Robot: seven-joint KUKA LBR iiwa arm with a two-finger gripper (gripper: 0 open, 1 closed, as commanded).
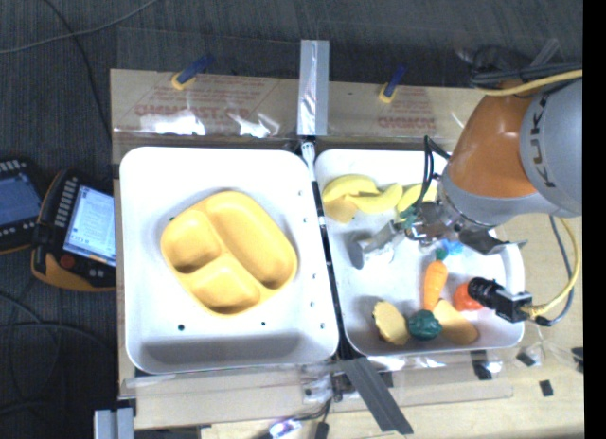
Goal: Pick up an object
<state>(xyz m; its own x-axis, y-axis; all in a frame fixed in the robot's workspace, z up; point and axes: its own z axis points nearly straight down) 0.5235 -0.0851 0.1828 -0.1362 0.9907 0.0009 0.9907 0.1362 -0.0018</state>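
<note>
Two white bins (133, 238) sat side by side. The left one held one yellow divided tray (227, 250). The right one held one banana (352, 195), one carrot (434, 282), one green vegetable piece (424, 325) and one yellow potato-like piece (389, 322).

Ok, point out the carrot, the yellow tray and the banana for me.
carrot (434, 282), camera view, middle of its orange body.
yellow tray (227, 250), camera view, the ridge between its compartments.
banana (348, 195), camera view, its thick left end.
</note>
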